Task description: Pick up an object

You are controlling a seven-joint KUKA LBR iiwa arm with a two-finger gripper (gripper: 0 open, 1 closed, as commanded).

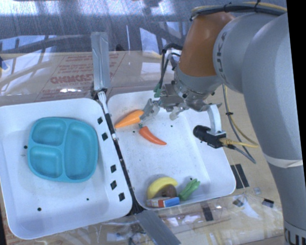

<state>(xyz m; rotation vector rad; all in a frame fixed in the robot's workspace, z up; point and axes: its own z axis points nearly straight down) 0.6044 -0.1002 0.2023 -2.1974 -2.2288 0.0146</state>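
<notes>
arm: grey KUKA arm w/ orange band (pixel 204 37) reaches in from the right, wrist over the upper part of the right white bin (pixel 215 167).
gripper: gripper (pixel 152 107) sits low over the bin's top-left area, just right of the carrot's thick end. Fingers look slightly apart, nothing between them, no grasp visible.
target guess: closest item is the orange plastic carrot (pixel 128 118), lying roughly horizontal beside the divider between the bins. Orange chili-shaped pepper toy (pixel 152 136) just below it, tilted, tip pointing down-right; near the carrot, cannot tell if touching.
other items: yellow banana toy (pixel 161 186), green pod-shaped toy (pixel 189 188) and small red-and-blue box (pixel 162 202) clustered at the bin's near edge, well apart from the gripper.
left bin: left white bin (pixel 15 210) holds a teal three-section plate (pixel 63 149).
how to do it: judgement: shift left so fingers straddle the carrot's mid-body, close across its short axis, not along it. Watch the bin wall; the carrot is close to it, so the left finger has little room. Descend straight, close, lift slow; tapered plastic prob slips.
</notes>
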